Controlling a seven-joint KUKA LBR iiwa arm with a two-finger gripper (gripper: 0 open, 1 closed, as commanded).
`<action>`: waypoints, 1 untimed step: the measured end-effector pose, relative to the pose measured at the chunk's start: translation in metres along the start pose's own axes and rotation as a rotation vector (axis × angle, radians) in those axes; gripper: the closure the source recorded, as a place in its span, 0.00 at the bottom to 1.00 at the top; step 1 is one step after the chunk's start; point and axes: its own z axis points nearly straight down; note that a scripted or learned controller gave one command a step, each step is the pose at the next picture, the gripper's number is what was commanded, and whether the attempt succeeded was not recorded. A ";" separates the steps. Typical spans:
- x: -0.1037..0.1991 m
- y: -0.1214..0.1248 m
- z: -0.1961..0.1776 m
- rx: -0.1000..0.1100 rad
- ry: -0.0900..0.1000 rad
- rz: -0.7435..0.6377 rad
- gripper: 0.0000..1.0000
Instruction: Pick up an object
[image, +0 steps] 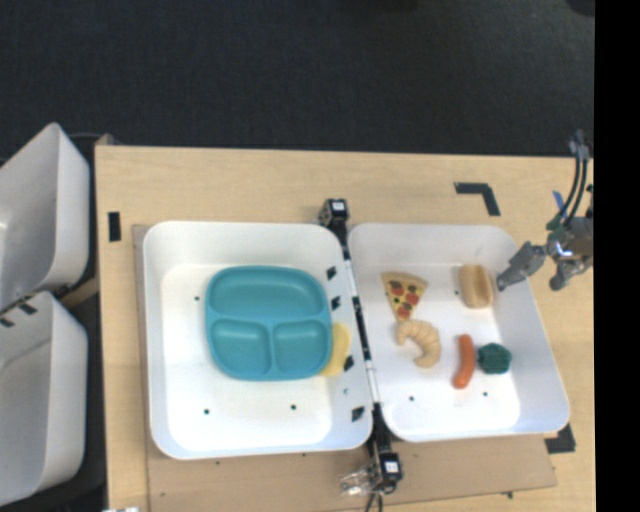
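While the gripper (540, 268) is hanging with spread, empty fingers over the right bin's (520, 400) right rim, the bun (475, 285) is lying just beside it; pizza (404, 293), croissant (420, 341), sausage (464, 361) and broccoli (493, 358) are sitting apart, mid-bin.

The hand (540, 268) is small, made of grey metal. One finger (516, 268) shows well: it is a flat grey bar, darker at the tip. A second, shorter piece (562, 276) beside it is also grey and dark at the end. Between them sits a pale metallic block with shiny spots. Above this block several thin cables (572, 200), dark and bluish, run in curves.
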 end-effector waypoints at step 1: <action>0.001 0.002 -0.006 -0.010 -0.002 -0.002 0.00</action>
